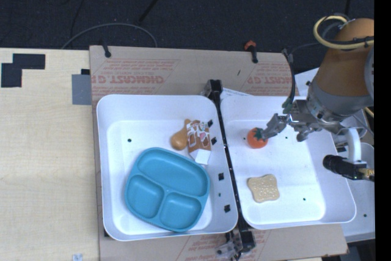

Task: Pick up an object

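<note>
One small round orange-red toy tomato w/ green stalk [257, 138] is seen in the right shallow white plastic bin [305, 211], near its divider side, w/ the gripper [270, 128] just up-right of it; fingers' state can't be told.

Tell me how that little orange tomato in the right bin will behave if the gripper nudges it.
The tomato looks round, so it would probably roll across the right bin's flat floor. It seems small and likely light. Its smooth skin may slip from the gripper beside it.
</note>
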Robot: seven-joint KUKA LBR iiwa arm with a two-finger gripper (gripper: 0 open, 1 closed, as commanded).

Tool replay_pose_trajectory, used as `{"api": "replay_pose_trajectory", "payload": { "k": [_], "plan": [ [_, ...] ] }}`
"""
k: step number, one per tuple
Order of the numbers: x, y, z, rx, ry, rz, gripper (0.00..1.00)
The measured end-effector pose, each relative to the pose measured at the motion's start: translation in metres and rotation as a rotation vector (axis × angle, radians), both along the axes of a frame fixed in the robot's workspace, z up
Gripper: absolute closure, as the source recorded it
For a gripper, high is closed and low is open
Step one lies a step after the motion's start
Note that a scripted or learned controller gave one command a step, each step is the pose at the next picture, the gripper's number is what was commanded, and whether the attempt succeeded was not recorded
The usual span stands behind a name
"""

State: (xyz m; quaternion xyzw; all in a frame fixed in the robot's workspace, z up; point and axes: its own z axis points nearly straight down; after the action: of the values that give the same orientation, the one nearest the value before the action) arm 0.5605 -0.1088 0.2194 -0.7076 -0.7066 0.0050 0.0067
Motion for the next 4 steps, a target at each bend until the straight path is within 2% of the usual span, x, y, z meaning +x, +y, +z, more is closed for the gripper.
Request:
{"api": "replay_pose_trajectory", "payload": {
  "k": [1, 2, 3, 4],
  "plan": [
    [0.003, 0.000, 0.007, -0.001, -0.013, 0.002, 0.00],
    [0.001, -0.009, -0.051, -0.001, -0.008, 0.001, 0.00],
    [0.002, 0.000, -0.112, 0.000, -0.010, 0.001, 0.00],
    [0.001, 0.001, -0.133, -0.001, -0.011, 0.000, 0.00]
  ]
}}
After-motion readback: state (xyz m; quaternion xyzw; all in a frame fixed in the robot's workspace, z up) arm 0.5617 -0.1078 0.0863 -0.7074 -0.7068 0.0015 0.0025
